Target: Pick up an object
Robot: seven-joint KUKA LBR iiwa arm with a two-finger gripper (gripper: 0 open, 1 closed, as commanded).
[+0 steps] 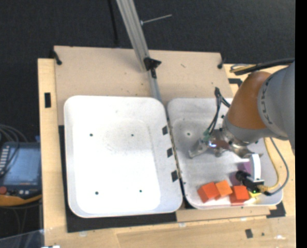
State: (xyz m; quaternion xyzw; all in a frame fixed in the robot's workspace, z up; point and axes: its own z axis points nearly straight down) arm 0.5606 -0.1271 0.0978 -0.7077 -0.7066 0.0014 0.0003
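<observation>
Several small blocks lie along the near edge of the right bin [187,112]: an orange-red block [209,191], a lighter orange block [224,187], another orange-red block [240,193], and a purple piece [244,166] behind them. A yellow-green bit [255,194] peeks out beside the last block. My gripper [201,148] hangs low over the middle of the right bin, pointing left, a short way behind the blocks. The wrist with its orange band [246,105] covers the bin's far right part. Nothing shows between the fingers.
The left bin [76,138] sits beside the right one, with black clips [169,151] along the shared edge. A slanted metal pole [138,40] rises from the back of the bench. A pendant with a screen [16,167] lies off the bench's left side.
</observation>
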